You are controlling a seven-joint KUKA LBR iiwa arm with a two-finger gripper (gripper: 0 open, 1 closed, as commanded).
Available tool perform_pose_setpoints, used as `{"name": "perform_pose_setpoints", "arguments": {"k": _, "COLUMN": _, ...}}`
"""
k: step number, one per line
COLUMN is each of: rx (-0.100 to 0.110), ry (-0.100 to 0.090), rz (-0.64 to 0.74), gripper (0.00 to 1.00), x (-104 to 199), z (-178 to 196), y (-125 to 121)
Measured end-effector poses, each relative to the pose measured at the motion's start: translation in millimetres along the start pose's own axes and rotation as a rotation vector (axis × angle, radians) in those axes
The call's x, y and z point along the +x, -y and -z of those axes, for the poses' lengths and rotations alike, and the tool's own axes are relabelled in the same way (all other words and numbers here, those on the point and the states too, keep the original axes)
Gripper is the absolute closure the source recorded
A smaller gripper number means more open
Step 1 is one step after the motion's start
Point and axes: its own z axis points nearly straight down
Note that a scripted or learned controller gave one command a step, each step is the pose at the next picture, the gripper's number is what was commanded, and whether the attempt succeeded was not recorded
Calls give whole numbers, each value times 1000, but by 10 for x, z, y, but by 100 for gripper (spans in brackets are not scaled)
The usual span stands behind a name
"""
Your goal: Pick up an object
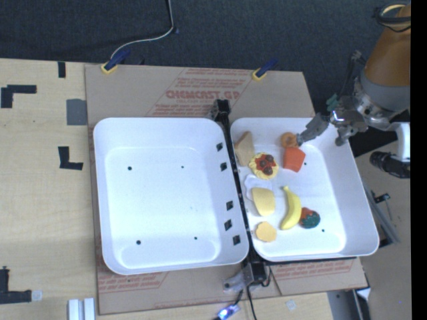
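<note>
The right bin holds several toy foods. A red block lies near its far side, with a small orange piece just behind it. A tan wedge and a round pizza-like piece sit by the divider. Nearer the front are a pale yellow piece, a banana, a red-and-green item and an orange disc. My gripper hangs over the bin's far right part, open, with nothing between its fingers. One fingertip is close to the orange piece.
The left bin stands beside the right one, joined by a black divider. Both rest on a cardboard sheet on the wooden bench. The arm's orange-banded wrist enters from the upper right.
</note>
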Motion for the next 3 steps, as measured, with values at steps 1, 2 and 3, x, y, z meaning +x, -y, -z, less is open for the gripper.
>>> {"name": "perform_pose_setpoints", "arguments": {"k": 1, "rx": -9, "ry": 2, "rz": 2, "gripper": 0, "x": -61, "z": -1641, "y": -561}}
{"name": "perform_pose_setpoints", "arguments": {"k": 2, "rx": -1, "ry": 0, "rz": 1, "gripper": 0, "x": 21, "z": -1709, "y": -683}}
{"name": "perform_pose_setpoints", "arguments": {"k": 3, "rx": 0, "ry": 1, "rz": 0, "gripper": 0, "x": 215, "z": -1706, "y": -679}}
